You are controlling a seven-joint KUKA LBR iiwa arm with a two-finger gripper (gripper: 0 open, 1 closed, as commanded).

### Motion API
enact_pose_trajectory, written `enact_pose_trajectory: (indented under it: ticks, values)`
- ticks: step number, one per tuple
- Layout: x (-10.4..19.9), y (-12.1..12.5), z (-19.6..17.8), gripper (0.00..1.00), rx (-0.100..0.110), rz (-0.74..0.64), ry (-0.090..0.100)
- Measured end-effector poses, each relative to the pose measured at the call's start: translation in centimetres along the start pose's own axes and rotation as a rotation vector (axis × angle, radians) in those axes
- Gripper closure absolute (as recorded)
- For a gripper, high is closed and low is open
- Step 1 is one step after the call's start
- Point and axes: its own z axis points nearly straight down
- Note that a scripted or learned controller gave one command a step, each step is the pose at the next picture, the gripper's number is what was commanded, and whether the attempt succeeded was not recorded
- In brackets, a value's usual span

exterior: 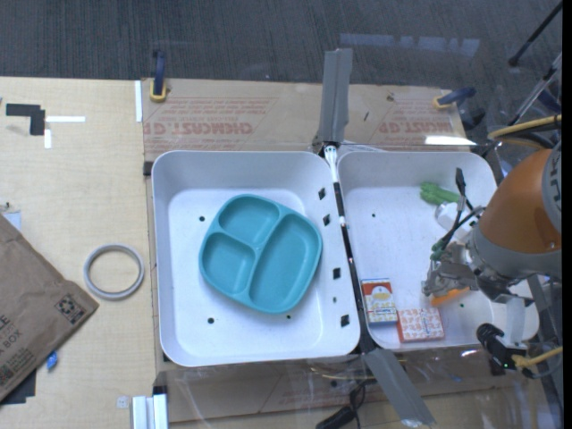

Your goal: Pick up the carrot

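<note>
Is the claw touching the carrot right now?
Touching, it seems: the camera view shows the claw down on the orange carrot, with no gap.

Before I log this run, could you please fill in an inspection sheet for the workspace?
Surface: two shallow white bins side by side on a cardboard-covered bench.
Job's things: orange carrot in the right bin, at the gripper.
Clutter: teal divided plate in the left bin; two small printed boxes; a green item.
Grippers: low over the carrot.
Cables: black wires at the wrist.
Surroundings: tape ring, brown cardboard box.
</note>
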Motion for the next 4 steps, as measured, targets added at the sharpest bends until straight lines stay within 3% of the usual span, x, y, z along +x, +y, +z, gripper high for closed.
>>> enact_pose_trajectory:
  ticks: [1, 2, 3, 4]
  values:
    - [-4.2, 0.9, 0.8, 1.0, -0.002, -0.191, -0.001]
    - [4.1, -0.7, -9.2, 1.0, -0.003, -0.262, -0.001]
    - [-1.5, 0.4, -11.3, 1.0, -0.003, -0.296, -0.002]
    - [-0.7, 0.5, 0.8, 1.0, -0.002, -0.079, -0.001]
